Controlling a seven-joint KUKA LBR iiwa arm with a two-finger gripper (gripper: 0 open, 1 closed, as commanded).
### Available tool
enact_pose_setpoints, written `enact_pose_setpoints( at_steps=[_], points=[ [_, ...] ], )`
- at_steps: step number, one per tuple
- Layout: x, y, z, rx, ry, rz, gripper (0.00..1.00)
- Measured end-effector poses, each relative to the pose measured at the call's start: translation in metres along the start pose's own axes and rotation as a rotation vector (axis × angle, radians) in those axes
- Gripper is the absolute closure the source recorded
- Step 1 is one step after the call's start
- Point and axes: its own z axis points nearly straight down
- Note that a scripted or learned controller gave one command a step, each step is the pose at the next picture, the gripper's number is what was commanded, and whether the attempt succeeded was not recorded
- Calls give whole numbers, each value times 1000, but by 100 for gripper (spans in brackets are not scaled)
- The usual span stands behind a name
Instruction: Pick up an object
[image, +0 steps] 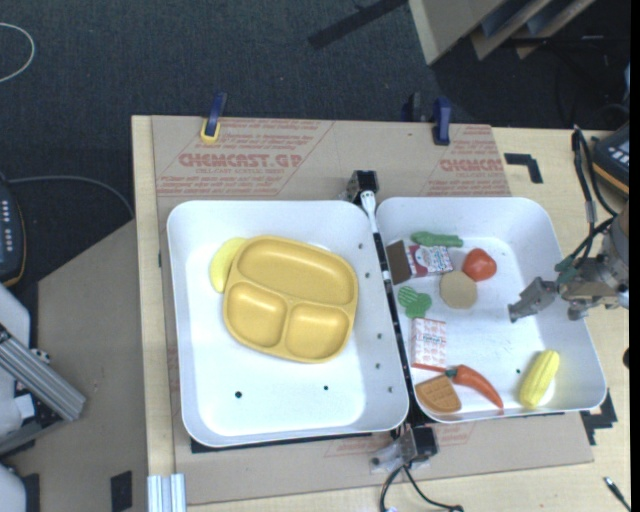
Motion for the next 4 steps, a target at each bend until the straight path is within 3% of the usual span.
enact_pose_setpoints(
  at_steps=[1,4],
  points=[
    [1,3,-7,-14,-3,-4,0],
    [10,2,133,-10,-1,-4,0]
  ],
)
